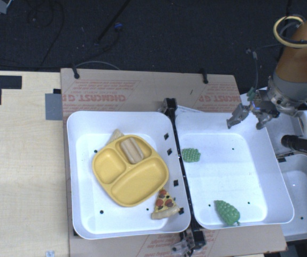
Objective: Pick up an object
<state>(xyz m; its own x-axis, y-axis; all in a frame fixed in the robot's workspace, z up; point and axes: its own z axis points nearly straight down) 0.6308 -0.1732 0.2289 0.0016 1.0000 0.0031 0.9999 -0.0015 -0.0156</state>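
Open, empty gripper [248, 118] upper right; bumpy green grapes [227, 212] in right bin [260, 197]; yellow sectioned plate [130, 171], pizza slice [165, 205] in left bin [84, 143].

Two bins [89, 143], [260, 159]: smooth white plastic, faintly glossy. Divided plate [110, 167]: yellow plastic, smooth, soft sheen. Pizza slice [165, 205] and hot dog [132, 150]: toy plastic, matt. Two green pieces [190, 155], [228, 212]: bumpy, pebbled surface. Board beneath the bins [143, 92]: brown printed cardboard, matt. Bench top [20, 165]: pale wood-grain laminate. Gripper [251, 116]: dull grey metal.
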